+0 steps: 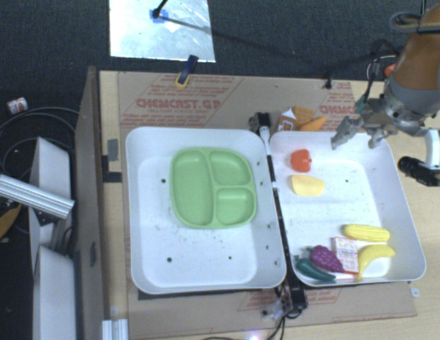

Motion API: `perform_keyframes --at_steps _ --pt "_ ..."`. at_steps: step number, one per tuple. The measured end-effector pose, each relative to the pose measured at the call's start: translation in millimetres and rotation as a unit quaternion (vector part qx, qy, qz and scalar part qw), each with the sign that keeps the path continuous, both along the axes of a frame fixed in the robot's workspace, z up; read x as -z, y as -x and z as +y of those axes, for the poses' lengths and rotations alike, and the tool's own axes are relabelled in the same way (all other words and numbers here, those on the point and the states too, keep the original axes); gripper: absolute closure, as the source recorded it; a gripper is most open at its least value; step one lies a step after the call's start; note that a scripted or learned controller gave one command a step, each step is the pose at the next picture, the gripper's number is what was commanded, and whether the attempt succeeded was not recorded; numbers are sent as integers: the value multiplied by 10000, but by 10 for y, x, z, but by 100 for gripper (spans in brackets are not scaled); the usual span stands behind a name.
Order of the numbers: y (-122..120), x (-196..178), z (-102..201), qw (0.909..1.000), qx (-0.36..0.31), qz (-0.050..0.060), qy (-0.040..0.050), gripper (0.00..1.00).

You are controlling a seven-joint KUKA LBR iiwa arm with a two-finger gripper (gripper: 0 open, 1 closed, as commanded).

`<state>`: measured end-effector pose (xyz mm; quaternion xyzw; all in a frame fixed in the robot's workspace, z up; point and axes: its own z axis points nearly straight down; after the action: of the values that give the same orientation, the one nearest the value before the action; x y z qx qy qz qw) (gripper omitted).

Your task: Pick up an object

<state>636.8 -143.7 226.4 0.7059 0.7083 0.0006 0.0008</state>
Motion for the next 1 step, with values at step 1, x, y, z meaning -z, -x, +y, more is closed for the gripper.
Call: perform_keyframes --at_steps 1 --pt "-332 737 298 10000 -22 4 -2 0"
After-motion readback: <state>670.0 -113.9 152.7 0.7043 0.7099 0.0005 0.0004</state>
